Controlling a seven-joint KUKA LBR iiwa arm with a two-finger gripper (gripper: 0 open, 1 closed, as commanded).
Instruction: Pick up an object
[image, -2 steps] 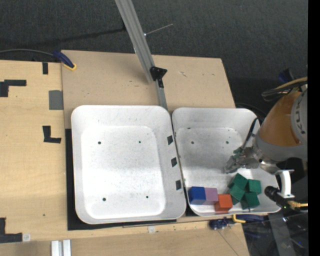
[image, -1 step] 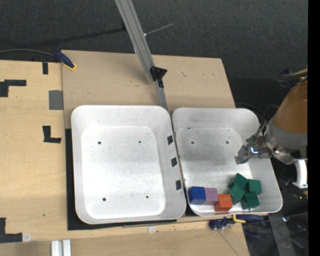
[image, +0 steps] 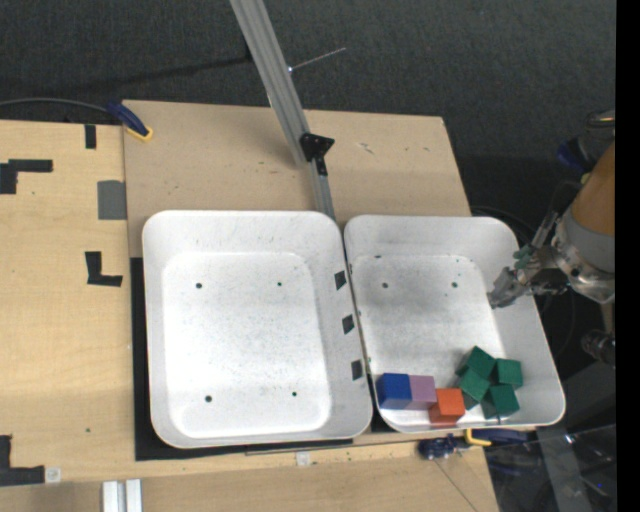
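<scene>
While my arm (image: 600, 215) reaches in from the right, my end effector (image: 508, 285) hovers over the right bin (image: 420, 300) at its right rim; I cannot tell how it is set. At that bin's near edge lie a blue block (image: 394, 389), a lilac block (image: 423, 389), an orange block (image: 449, 404) and green blocks (image: 490, 378), clustered together. The left bin (image: 245, 325) sits alongside on the bench (image: 60, 330).

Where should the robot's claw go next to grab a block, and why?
Probably toward the near corner of the right bin: the gripper sits at the bin's right rim, while the green blocks and orange block cluster there.
</scene>
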